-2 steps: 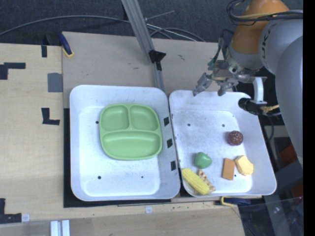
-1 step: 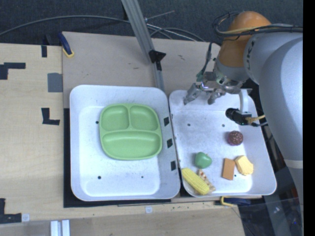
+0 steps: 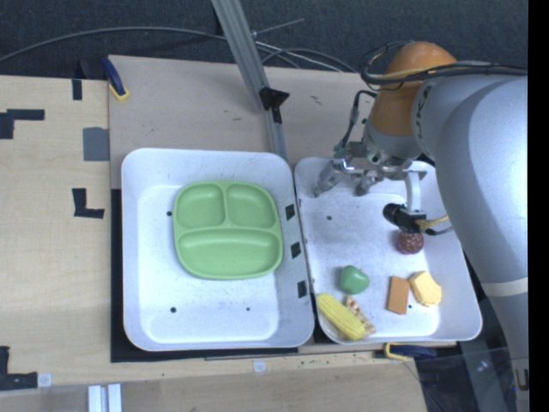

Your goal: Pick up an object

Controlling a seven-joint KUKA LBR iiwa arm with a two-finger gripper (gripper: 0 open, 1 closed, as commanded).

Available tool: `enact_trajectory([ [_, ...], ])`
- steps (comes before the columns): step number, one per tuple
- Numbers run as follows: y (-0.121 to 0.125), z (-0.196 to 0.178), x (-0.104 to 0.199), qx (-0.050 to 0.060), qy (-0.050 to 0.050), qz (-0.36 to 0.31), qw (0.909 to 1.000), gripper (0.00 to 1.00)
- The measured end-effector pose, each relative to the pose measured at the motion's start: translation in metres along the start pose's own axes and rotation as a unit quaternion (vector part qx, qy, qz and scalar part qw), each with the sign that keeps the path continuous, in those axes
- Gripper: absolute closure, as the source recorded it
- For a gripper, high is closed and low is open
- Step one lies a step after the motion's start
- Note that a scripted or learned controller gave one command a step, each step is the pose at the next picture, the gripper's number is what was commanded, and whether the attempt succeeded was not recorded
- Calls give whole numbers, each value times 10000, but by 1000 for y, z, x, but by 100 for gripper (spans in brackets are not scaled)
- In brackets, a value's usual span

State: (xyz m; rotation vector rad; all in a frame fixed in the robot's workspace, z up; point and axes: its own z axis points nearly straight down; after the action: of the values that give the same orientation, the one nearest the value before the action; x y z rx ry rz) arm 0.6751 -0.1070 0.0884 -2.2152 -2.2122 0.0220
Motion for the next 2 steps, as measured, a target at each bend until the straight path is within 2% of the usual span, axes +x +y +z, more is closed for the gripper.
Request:
enact_trajectory([
  [1, -1, -10, 0, 9, -2, -6, 10000, 100],
  [2, -8, -69, 4, -113, 8, -14, 9999, 100],
])
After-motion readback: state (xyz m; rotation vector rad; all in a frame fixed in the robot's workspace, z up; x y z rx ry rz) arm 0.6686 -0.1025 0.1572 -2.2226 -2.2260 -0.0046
